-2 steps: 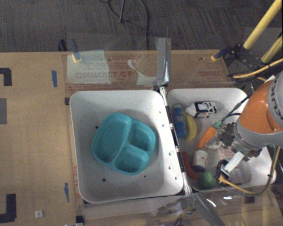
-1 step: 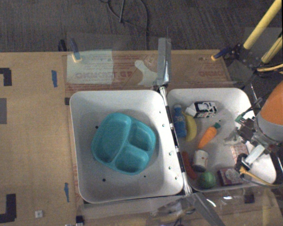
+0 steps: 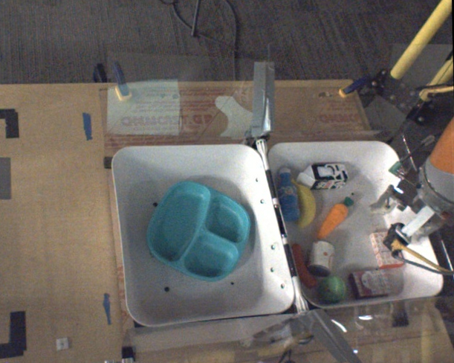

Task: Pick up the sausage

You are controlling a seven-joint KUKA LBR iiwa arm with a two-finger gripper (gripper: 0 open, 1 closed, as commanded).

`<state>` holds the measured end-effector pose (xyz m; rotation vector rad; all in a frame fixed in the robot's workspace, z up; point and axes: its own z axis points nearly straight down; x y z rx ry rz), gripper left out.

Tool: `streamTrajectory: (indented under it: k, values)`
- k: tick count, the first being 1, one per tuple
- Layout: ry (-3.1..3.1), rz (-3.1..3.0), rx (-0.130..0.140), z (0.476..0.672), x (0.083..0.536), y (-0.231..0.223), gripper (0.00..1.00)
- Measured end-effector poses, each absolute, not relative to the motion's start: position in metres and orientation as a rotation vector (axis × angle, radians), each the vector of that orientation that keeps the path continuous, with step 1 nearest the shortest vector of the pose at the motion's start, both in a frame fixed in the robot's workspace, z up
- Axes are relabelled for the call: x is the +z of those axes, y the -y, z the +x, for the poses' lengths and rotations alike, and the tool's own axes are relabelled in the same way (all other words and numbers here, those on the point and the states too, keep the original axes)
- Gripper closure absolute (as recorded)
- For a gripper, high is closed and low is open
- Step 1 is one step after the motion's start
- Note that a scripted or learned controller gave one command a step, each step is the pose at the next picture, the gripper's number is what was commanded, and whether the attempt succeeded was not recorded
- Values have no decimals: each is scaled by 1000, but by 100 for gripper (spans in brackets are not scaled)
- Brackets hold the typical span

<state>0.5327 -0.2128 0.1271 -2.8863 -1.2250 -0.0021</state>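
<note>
The gripper (image 3: pixel 395 197) is hanging over the right side of the right bin (image 3: pixel 360 154), and whether it is clenched or released cannot be told; nothing is showing in its grasp. Just left of it a carrot (image 3: pixel 334 218) is lying at a slant, with a banana (image 3: pixel 308 205) and a blue bottle (image 3: pixel 288 196) beyond. The sausage (image 3: pixel 300 263) is lying well apart from the gripper, along the bin's left wall, beside a white cup (image 3: pixel 321 257) and above a green ball (image 3: pixel 332 289). A teal divided plate (image 3: pixel 199 230) is sitting in the left bin (image 3: pixel 138 180) on the worktop (image 3: pixel 50 220).
</note>
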Motion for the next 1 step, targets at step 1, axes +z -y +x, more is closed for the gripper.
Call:
streamTrajectory:
  k: [1]
  values:
    - [713,-3076,-27,485,94,175,0]
